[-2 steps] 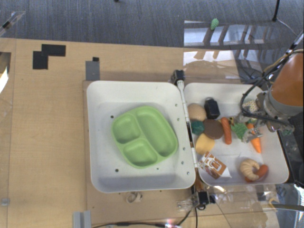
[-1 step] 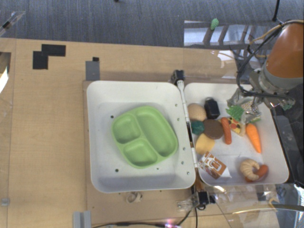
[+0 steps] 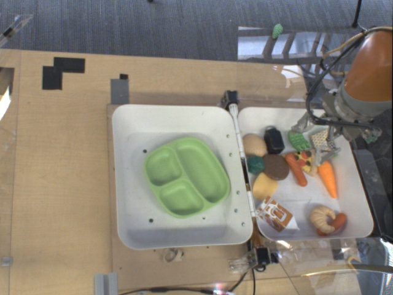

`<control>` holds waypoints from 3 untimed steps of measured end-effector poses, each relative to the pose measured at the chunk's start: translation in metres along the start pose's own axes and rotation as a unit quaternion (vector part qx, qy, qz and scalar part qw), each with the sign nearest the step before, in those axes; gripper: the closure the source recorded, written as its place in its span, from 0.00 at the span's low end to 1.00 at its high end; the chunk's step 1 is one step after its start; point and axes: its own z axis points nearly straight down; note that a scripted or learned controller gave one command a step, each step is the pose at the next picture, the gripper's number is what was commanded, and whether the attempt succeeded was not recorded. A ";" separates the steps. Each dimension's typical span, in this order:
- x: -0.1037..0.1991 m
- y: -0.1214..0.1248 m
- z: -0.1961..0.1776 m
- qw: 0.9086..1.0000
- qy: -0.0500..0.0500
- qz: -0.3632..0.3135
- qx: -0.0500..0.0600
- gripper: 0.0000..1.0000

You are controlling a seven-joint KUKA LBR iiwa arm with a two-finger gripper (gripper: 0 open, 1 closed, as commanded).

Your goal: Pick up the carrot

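The carrot (image 3: 328, 178) is orange and tapered. It lies on the floor of the right bin (image 3: 362, 217) near that bin's right wall, with its tip pointing toward the front. My gripper (image 3: 319, 137) hangs over the back right part of the same bin, just behind the carrot and apart from it. It is open, with nothing between its fingers. The grey and orange wrist (image 3: 367, 72) rises behind it at the upper right.
The right bin also holds a green toy (image 3: 299, 141), a black item (image 3: 274, 139), a beige potato (image 3: 253, 144), a brown disc (image 3: 276, 166), a red-orange sausage (image 3: 296, 169), a yellow wedge (image 3: 264, 186), a snack packet (image 3: 276, 214) and a croissant (image 3: 325, 220). A green divided plate (image 3: 186, 177) lies in the left bin (image 3: 123, 165).
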 end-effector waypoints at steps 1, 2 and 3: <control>-0.002 -0.026 0.050 0.999 -0.004 -0.054 0.004 0.00; 0.024 -0.018 0.052 0.986 -0.009 -0.163 0.011 0.00; 0.036 -0.003 0.049 0.929 -0.006 -0.371 -0.001 0.00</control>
